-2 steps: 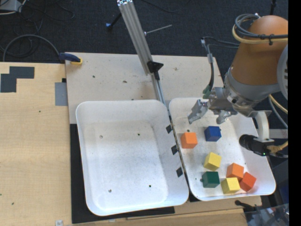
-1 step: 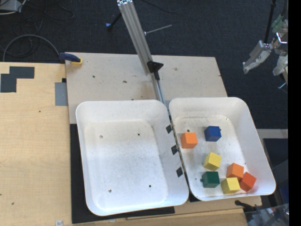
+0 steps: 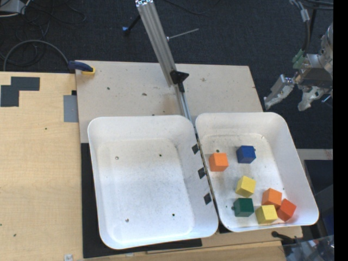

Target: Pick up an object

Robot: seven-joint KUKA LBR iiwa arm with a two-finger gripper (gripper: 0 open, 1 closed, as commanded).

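The end effector (image 3: pixel 294 94), fingers spread and empty, hangs beyond the right bin's (image 3: pixel 293 140) far corner — the blue cube (image 3: pixel 246 154), nearest, lies down-left of it.

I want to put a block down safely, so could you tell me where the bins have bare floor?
Left bin: bare wall to wall. Right bin: open strip along its far wall, beyond the blue block; crowded toward the near right corner.

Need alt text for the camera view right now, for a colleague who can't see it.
The open gripper hangs outside the right bin, beyond its far right corner, holding nothing. Seven small blocks lie in that bin; the left bin sits beside it.
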